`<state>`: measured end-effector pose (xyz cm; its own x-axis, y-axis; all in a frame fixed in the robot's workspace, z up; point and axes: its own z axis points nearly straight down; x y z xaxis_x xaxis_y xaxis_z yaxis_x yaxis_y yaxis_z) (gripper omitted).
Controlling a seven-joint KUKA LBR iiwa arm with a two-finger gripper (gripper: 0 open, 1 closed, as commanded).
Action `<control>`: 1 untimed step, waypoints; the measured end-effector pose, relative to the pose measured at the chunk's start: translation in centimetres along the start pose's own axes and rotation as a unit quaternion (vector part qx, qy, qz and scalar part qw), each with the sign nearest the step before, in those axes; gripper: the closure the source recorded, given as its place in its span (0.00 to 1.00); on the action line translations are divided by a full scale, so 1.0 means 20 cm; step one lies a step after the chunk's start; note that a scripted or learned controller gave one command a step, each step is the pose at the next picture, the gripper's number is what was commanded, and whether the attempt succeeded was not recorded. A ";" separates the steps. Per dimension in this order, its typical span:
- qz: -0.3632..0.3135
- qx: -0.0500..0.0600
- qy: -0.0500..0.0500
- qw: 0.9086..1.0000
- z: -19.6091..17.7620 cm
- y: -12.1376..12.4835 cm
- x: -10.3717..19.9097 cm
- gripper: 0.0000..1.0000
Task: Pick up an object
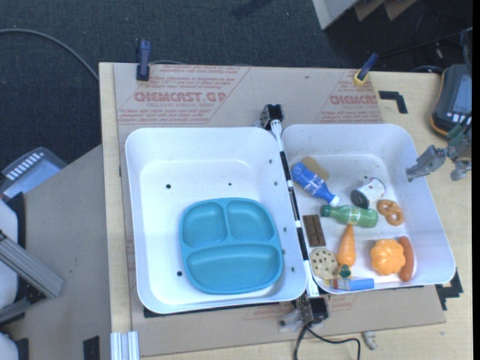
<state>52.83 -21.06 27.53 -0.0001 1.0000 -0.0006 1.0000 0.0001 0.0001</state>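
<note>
Dark carpet surrounds a pale wooden desk (225,96) that carries two shallow white bins side by side. At the far right edge the pincer (439,161) hangs over the outer rim of the right bin (352,137), its grey fingers spread apart and nothing between them. Nearest to it inside that bin lie a small black-and-white object (366,193) and a brown pretzel (390,212). Farther from the pincer a green bottle (349,215) lies flat, with a blue bottle (313,184) beyond it toward the divider between the bins. Below the pincer, toward the front wall, sit an orange pumpkin (386,256) touching a sausage (407,258), then a carrot (346,247), a cookie (323,262) and a brown bar (313,230). Well apart from the pincer, the left bin (150,156) holds a blue sectioned plate (230,244).
</note>
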 end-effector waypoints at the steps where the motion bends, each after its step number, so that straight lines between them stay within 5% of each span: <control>1: 0.000 -0.003 -0.001 1.000 0.78 0.24 0.31 0.00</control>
<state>57.53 -14.86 11.88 -0.0009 1.0000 -0.0025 1.0000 0.0009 0.0063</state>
